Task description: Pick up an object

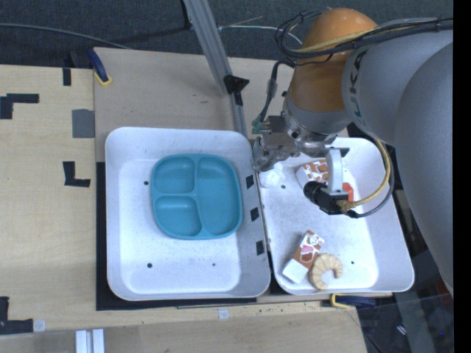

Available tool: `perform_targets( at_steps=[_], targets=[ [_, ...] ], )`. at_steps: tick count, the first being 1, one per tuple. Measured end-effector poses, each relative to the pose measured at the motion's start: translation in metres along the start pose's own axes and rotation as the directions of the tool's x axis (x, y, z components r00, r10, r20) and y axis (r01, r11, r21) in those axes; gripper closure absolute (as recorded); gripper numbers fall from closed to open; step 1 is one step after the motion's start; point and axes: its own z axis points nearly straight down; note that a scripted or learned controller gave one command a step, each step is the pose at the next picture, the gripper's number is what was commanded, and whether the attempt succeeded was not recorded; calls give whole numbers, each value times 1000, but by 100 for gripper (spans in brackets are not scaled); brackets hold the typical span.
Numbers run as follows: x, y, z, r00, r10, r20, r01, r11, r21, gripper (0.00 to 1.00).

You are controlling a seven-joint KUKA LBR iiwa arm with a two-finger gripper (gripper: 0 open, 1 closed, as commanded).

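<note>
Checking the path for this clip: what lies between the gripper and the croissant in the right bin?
In the camera view, bare white bin floor separates the gripper from the croissant; a small carton lies beside the croissant.

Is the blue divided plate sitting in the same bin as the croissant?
No, the blue plate lies in the left bin, while the croissant lies in the right bin.

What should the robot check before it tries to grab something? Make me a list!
1. Things to pick are in the right bin: ok, a croissant and a small carton lie near its front edge.
2. Tool is over the right bin: ok, at its back left corner.
3. Tool is above the croissant: not ok, the croissant lies well away, toward the front.
4. Something is gripped: cannot tell.
5. Left bin holds the blue divided plate: ok.
</note>
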Motion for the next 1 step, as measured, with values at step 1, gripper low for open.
perform_targets(
  at_steps=[1],
  targets=[
    [40, 20, 15, 1000, 2, 1, -2, 1000, 1, 100]
  ],
)
